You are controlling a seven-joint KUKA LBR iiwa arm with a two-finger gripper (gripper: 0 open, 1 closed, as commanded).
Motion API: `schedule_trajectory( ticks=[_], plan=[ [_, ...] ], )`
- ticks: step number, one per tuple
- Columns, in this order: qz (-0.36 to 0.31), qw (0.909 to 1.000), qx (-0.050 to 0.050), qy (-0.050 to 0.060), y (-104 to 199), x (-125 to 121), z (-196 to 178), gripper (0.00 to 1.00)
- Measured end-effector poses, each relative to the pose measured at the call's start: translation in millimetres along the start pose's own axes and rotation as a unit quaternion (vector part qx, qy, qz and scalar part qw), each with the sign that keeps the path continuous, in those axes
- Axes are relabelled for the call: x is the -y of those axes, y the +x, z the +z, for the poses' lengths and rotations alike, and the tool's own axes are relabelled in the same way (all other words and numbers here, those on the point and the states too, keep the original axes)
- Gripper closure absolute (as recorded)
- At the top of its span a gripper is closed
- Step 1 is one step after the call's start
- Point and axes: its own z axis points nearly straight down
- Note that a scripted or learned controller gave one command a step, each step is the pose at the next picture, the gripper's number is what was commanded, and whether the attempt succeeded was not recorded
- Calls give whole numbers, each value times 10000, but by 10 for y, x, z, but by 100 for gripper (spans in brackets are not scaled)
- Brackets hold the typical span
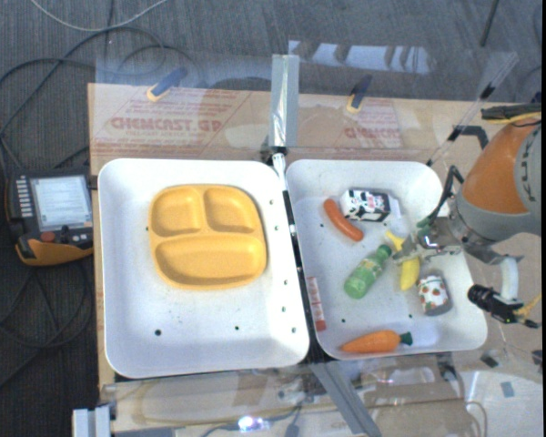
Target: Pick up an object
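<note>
The right bin [393, 173] holds several small objects. A red-orange sausage [343, 220] lies beside a black-and-white cow-patterned carton [367, 205] at the back. A green bottle [368, 272] lies tilted mid-bin, with a small yellow piece [408, 271] to its right. A white cup with red spots [432, 294] rests near the right wall, and an orange carrot [373, 341] lies along the front wall. My gripper [426, 241] hangs low at the bin's right side, just above the yellow piece and the cup. I see nothing held in it.
The left bin [127, 317] carries a yellow divided plate [207, 235]. The arm's orange band [493, 176] looms over the right bin's right rim. A metal divider [284, 98] stands behind the bins, and a handheld controller [50, 209] sits left of the bench.
</note>
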Motion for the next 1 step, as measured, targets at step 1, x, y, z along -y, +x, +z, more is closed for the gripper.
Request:
schedule_trajectory(
  ticks=[1],
  plan=[
    [211, 9998, 12, 69, 530, -404, -1039, 100]
  ],
)
